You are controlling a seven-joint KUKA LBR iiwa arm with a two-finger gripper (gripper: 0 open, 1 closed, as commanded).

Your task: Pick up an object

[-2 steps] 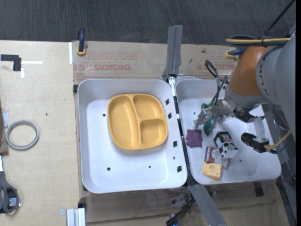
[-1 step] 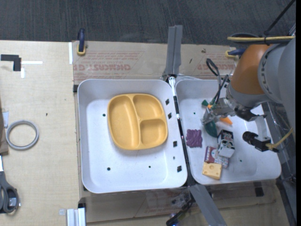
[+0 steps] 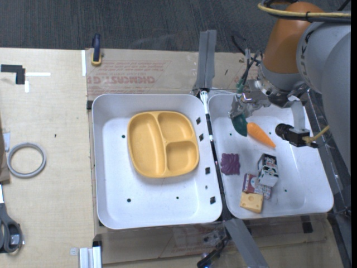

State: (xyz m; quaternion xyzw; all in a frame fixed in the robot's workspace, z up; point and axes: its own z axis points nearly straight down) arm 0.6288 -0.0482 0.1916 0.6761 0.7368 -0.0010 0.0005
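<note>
Carrot [image 3: 260,134], orange with its green top under the end effector [image 3: 241,115], lies in the right bin [image 3: 312,188], its long axis running from the tool down and to the right, though whether anything is clamped cannot be told.

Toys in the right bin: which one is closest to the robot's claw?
The carrot, orange with a green top, beside the gripper; the other toys lie lower.

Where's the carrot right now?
In the camera view, the carrot lies in the right bin, toward its far end, just below the gripper and above the purple piece.
</note>
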